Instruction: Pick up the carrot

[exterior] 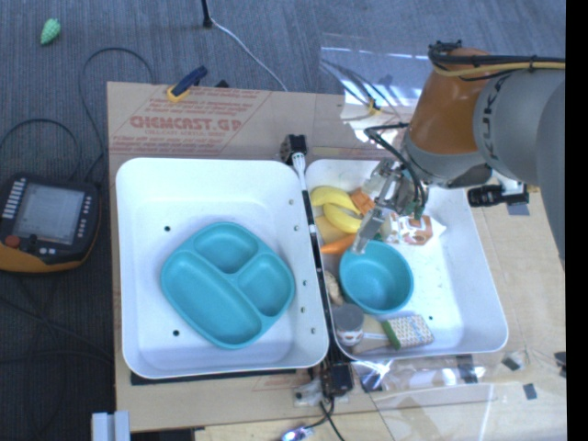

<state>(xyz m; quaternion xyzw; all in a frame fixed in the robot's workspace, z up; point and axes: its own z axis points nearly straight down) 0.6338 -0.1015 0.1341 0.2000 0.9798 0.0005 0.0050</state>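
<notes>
The floor [367,7] is covered in dark blue-grey carpet with a fine ribbed texture. A flattened brown cardboard sheet [193,122], printed with reddish lettering, is laid out under the bench area. A teach pendant [41,223] with an orange edge is left on the carpet at the left, and black cables [92,90] are looped nearby. A small green object [50,31] is seen top left.

Even, bright overhead light washes both white bins [138,246] nearly shadowless, with only soft shade under the gripper [377,211] onto the clutter beneath it. Glare flares off clear plastic sheeting [354,76] just above the gripper and again well below it at the bench's front edge. The picture is soft overall, fine detail smeared around the gripper.
</notes>
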